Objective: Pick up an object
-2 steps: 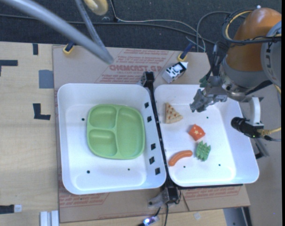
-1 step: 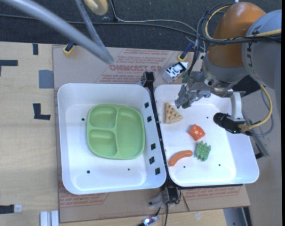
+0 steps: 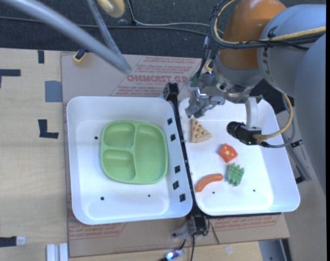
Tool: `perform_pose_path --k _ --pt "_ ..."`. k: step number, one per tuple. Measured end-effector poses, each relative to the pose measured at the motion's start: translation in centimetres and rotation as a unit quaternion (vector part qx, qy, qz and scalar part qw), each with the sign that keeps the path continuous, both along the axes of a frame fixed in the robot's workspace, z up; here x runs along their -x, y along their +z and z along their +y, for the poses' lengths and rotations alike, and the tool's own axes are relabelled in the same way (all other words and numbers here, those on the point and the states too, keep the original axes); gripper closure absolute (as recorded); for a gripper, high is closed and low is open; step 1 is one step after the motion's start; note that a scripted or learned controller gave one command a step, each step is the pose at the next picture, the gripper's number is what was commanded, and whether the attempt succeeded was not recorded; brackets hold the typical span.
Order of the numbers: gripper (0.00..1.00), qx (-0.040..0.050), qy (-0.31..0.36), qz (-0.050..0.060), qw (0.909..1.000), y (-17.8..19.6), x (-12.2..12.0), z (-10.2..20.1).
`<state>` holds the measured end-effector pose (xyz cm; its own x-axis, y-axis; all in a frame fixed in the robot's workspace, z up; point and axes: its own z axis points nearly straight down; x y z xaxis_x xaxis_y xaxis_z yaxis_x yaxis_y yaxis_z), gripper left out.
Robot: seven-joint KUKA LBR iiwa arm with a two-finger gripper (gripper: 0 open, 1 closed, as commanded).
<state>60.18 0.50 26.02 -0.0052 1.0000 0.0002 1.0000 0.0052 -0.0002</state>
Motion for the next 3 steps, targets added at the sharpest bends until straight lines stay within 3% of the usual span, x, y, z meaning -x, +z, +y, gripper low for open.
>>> perform_pose_path --k 2,3 --pt "1.00 0.0002 0.000 0.000 1.0000 -2.7 -3.5 9.0" --pt "0.00 0.0008 -0.001 0.001 1.0000 -2.7 -3.5 8.8"
